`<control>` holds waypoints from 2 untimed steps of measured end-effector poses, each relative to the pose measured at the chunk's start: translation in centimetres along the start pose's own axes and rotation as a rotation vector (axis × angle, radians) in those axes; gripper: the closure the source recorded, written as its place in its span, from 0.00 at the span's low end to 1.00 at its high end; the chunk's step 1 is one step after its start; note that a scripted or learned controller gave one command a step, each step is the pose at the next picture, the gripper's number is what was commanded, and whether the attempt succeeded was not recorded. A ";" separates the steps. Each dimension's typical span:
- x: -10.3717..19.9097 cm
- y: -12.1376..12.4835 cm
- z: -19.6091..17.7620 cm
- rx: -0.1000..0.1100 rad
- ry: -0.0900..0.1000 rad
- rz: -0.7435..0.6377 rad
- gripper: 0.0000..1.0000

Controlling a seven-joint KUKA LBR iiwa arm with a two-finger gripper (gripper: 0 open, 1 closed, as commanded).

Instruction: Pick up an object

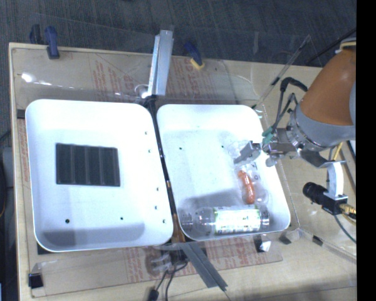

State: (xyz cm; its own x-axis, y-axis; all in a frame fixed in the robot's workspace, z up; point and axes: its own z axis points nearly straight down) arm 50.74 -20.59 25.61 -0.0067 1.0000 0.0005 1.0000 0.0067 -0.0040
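Hovering over the right bin (175, 168) near its right rim, the claw (247, 152) shows no clear finger state, so I cannot tell whether it grips anything. An orange object (247, 187) lies just below it and a clear bottle (229, 220) along the near wall; a straight descent onto the orange one looks the surest pick.

Two shallow white bins are seen side by side on the bench. In the left bin (37, 168) a dark ribbed rectangular pad (88, 165) lies flat. In the right bin (188, 143) a clear plastic bottle (229, 220) is laid along the near wall, with an orange item in clear wrapping (247, 185) just above it. The gripper (250, 150) is positioned over the right bin's far right part, near the wrapping.
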 end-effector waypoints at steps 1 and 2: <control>-0.3 3.7 5.6 0.001 0.002 -0.151 0.00; -0.5 5.1 6.2 -0.004 -0.001 -0.184 0.00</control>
State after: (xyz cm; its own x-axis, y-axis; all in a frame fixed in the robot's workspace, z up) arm 55.86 -21.02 19.42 -0.1896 0.9819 -0.0003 0.9819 0.1896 -0.0002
